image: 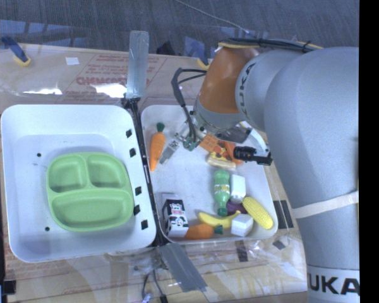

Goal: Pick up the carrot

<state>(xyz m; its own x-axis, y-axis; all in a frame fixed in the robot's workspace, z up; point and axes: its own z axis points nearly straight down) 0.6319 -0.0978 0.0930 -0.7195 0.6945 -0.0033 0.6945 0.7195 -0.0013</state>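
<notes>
Starting at the near rim of the right bin (265, 232), a clutter lay heaped: a small carton (175, 215), a second orange piece (199, 231), a banana (217, 219), a corn cob (257, 212) and a green bottle (222, 189). None of that was the target, though the orange piece by the carton could fool a careless pick.

Further back, against the bin's left wall, the carrot (156, 149) lay on the white floor, long axis running near to far, green top at the far end, tip pointing nearward. It sat alone, apart from the heap, with bare floor on its right side.

And there was the gripper (175, 146), just beside it to the right, hanging off the orange-banded wrist (222, 87). The carrot lay to the left of the gripper, very near, about level with it. One slim metal finger slanted down toward the carrot's lower half, yet nothing sat between the fingers, and how wide they stood could not be told from this slant. A short shift left looked like all the move needed.

Beyond, in the left bin (12, 125), a green tray (88, 190) sat well apart.
</notes>
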